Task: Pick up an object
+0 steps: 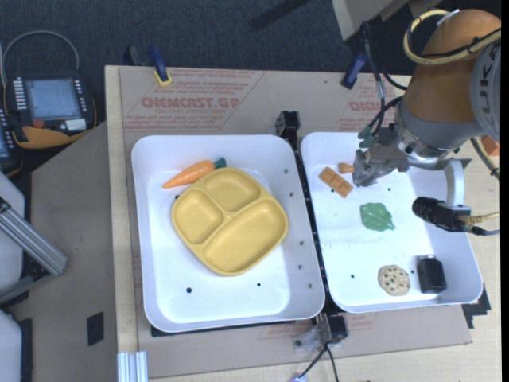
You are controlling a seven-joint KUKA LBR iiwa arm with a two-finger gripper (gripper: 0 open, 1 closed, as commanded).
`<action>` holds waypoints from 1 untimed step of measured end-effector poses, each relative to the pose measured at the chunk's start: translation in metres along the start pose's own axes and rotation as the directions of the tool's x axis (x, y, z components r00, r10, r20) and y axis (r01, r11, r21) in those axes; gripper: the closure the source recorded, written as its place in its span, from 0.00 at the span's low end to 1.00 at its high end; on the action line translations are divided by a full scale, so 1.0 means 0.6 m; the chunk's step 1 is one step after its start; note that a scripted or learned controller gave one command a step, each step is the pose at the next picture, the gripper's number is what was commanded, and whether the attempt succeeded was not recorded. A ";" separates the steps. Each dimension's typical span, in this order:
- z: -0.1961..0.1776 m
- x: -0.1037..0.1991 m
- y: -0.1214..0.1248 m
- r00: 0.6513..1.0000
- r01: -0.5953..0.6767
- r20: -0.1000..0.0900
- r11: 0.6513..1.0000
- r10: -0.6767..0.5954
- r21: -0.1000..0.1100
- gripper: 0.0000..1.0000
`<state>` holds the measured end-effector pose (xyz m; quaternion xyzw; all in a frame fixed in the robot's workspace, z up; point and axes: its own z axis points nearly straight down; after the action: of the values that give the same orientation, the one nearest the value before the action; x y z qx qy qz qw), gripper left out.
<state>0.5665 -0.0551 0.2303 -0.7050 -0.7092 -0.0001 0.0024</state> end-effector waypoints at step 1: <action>-0.005 0.107 -0.005 1.000 0.002 0.000 1.000 -0.002 -0.001 1.00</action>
<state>0.5629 0.0092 0.2337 -0.7045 -0.7097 -0.0004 0.0022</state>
